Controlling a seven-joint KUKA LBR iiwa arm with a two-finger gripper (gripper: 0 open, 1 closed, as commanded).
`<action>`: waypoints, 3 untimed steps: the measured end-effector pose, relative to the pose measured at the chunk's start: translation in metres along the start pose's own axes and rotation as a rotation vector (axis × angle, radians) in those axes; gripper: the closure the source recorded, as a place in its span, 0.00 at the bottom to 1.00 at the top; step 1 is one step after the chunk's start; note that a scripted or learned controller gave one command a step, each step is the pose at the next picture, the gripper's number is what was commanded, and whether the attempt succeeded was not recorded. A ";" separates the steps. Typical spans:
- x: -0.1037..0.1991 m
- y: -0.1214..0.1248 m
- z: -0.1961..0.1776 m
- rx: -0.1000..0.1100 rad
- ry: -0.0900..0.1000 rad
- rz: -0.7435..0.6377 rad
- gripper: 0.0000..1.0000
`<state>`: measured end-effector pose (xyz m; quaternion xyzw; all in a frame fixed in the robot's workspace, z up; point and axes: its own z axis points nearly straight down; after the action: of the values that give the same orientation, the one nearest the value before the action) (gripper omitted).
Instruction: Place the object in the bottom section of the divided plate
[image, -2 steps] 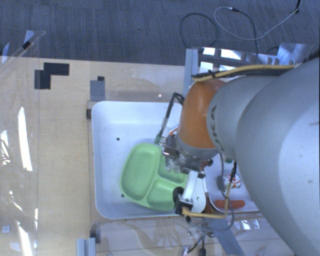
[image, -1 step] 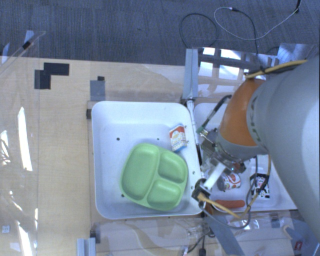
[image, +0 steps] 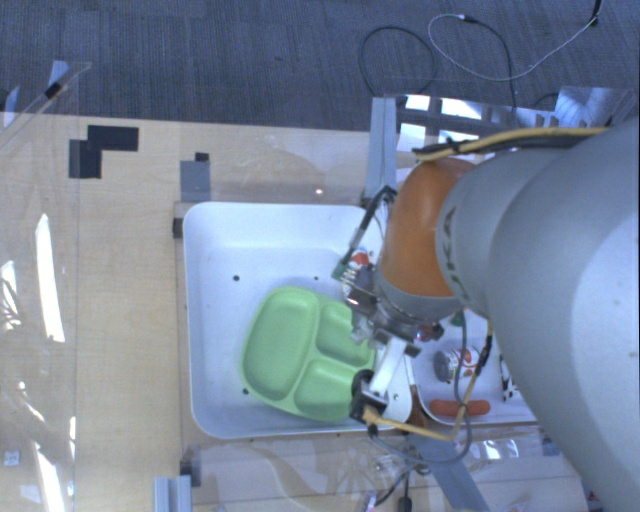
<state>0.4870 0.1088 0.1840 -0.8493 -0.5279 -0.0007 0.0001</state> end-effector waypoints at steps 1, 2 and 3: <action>-0.012 0.006 0.000 -0.001 0.000 0.658 1.00; -0.069 0.035 -0.050 -0.004 0.002 0.869 1.00; 0.007 0.019 -0.022 0.000 0.002 0.846 1.00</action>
<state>0.5070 0.1073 0.2061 -0.9911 -0.1328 -0.0014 0.0006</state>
